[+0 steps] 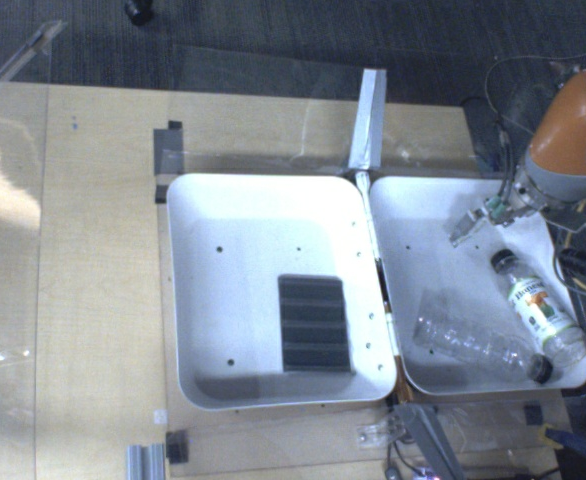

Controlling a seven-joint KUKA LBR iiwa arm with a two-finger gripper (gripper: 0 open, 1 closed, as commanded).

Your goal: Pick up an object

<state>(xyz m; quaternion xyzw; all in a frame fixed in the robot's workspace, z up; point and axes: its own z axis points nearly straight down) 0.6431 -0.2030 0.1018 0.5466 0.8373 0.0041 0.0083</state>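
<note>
Black ridged tray (314, 322) lay in the left bin (203, 268); at two o'clock the tool (470, 227) hovered, its grip unclear, above two bottles (533, 306).

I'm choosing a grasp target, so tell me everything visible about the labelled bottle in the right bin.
The labelled bottle is clear plastic with a dark cap and a white label marked with green and orange. It lies on its side in the right bin, near the right wall, cap pointing to the bin's far side. Its base end lies close to a clear ribbed bottle; contact cannot be told. The gripper is apart from it.
</note>
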